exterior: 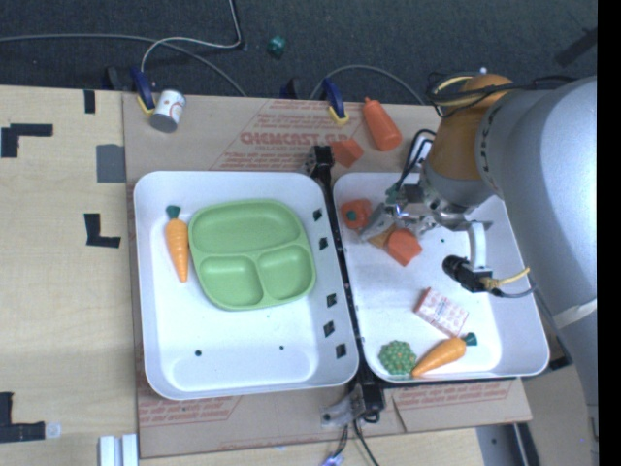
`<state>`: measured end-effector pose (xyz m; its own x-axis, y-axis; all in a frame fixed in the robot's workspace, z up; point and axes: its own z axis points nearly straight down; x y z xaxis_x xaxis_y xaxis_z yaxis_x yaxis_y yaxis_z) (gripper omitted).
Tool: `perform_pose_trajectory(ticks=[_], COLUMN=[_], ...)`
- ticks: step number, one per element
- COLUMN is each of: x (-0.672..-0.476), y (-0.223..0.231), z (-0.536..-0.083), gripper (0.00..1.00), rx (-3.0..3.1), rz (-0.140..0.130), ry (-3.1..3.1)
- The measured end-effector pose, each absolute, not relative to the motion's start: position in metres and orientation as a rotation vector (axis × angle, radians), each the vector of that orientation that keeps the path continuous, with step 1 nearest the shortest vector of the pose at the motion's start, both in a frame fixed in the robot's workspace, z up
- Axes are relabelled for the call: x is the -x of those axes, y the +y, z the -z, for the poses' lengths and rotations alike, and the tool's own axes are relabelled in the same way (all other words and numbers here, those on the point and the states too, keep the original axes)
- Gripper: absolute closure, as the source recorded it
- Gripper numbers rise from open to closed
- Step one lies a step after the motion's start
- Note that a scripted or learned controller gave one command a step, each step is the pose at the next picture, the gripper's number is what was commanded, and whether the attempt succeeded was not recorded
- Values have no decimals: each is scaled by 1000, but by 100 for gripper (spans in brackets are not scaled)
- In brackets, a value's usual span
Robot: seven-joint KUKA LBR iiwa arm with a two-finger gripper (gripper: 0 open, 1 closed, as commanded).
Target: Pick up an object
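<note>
The grey KUKA arm with its orange band (471, 153) reaches in from three o'clock over the right-hand shallow white bin (514, 357), its two-finger gripper (396, 223) low at the bin's upper left. Whether the gripper is open or closed cannot be told from this angle, and no object is visibly caught in it.

Just below the gripper, toward five o'clock, lies an orange-red plastic block (404, 248); at nine o'clock from the gripper sits a small red-orange toy vegetable with a green top (356, 213), close to the bin's left wall. Nearer the bin's six o'clock end rest a pink-and-white patterned packet (441, 311), an orange plastic carrot with a teal stem (441, 354) and, touching the carrot's tip, a green bumpy toy broccoli (397, 357).

The left-hand shallow white bin (243, 367) holds a pale green three-compartment plastic plate (252, 253), with a second orange plastic carrot (178, 245) lying just beside the plate at nine o'clock.

Outside the bins, on the cardboard sheet (272, 139) at twelve o'clock, lie an orange plastic cylinder (381, 125) and a small white can (168, 109).
</note>
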<state>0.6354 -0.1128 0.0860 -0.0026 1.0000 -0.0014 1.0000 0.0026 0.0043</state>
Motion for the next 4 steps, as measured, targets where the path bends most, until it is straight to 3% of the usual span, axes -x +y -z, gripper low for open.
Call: perform_pose_trajectory(ticks=[1, 2, 3, 4], x=[-635, -635, -660, -660], y=[-113, -113, -104, -114], z=[-96, -96, -83, -82], gripper=[100, 0, 0, 0], rx=[-2215, -2215, -2236, -2237], rz=[0, 1, 54, 50], ry=[2223, 2222, 2252, 2253])
